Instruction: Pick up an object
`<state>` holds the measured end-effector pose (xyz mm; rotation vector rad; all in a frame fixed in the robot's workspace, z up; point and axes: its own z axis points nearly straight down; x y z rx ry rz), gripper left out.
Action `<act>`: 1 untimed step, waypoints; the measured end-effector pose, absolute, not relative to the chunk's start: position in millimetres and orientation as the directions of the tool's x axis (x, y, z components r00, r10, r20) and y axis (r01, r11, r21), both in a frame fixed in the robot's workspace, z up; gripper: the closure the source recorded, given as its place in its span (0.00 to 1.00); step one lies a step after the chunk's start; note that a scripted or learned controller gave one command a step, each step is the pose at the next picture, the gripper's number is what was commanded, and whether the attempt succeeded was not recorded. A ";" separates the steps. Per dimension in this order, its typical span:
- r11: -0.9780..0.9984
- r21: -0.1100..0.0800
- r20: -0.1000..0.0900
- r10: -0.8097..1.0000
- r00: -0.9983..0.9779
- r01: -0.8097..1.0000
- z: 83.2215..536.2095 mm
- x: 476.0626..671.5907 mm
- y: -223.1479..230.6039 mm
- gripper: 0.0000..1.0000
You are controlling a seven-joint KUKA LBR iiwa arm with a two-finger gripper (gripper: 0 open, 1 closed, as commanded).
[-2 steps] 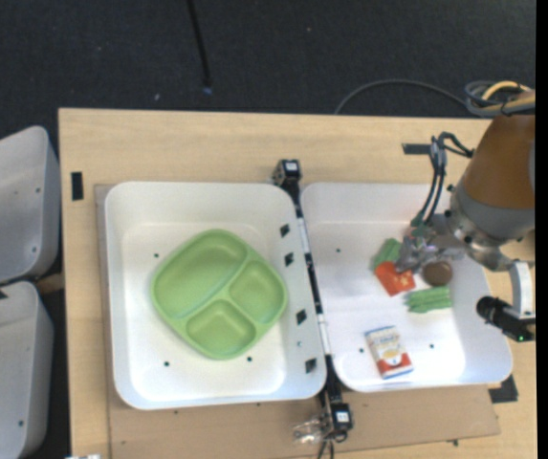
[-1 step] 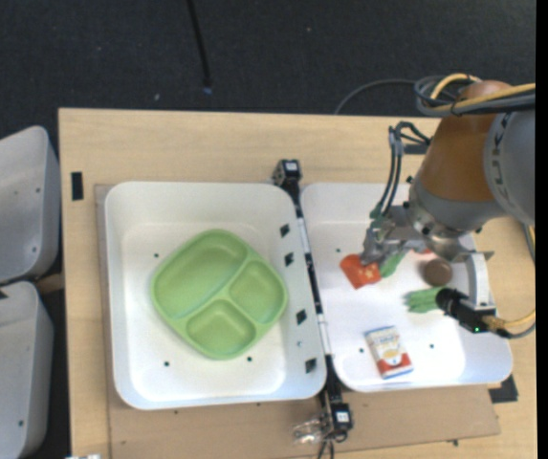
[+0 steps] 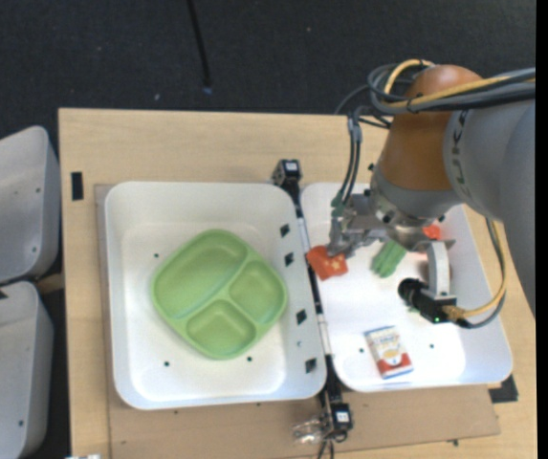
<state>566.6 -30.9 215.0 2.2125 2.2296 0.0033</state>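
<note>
— Where's the gripper (image 3: 350,247) now?

— Low in the right bin (image 3: 474,352), near that bin's left wall and toward its far edge. A small orange-red object (image 3: 327,264) lies right at its tip, hard against the left wall. I cannot tell whether the fingers are spread or pressed together, nor whether they grip the object.

— What else is in that bin?

— A green object (image 3: 386,258) just to the right of the orange-red one, partly under the wrist. A small box (image 3: 387,351), white with red and blue print, lies flat near the front edge. A black part with cables (image 3: 422,299) hangs off the arm (image 3: 436,146) between the green object and the box.

— And the left bin (image 3: 130,371)?

— One thing: a light green divided plate (image 3: 219,293), three compartments, lying about in the middle, turned at a slant to the bin's walls.

— What do the bins sit on?

— A pale wooden bench top (image 3: 197,127), side by side, their inner walls touching along a row of black clips. The floor beyond the far edge is dark. Grey-white panels (image 3: 6,218) stand off the bench's left edge.
</note>
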 end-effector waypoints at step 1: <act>0.007 0.001 0.001 1.000 -0.007 1.000 211.1 583.0 14.5 1.00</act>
